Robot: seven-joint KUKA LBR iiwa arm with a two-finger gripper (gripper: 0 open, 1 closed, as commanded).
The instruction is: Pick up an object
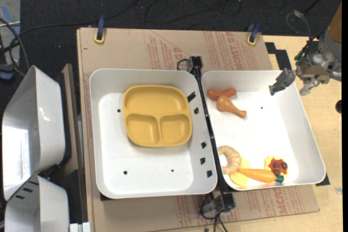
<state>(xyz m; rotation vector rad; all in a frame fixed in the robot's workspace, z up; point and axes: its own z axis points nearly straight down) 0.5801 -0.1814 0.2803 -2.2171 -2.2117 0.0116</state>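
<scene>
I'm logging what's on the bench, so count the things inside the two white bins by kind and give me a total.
Divided plate: 1
Sausage: 1
Chicken drumstick: 1
Shrimp: 1
Carrot: 1
Yellow piece with red and dark toppings: 1
Total: 6

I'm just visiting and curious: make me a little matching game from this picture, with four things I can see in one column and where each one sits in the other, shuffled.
Things:
1. yellow divided plate
2. toy chicken drumstick
3. toy carrot
4. gripper

Places:
A. near front edge of the right bin
B. over the far right corner of the right bin
C. in the left bin
D. far left part of the right bin, beside a toy sausage

Pairs: 1-C, 2-D, 3-A, 4-B
</scene>
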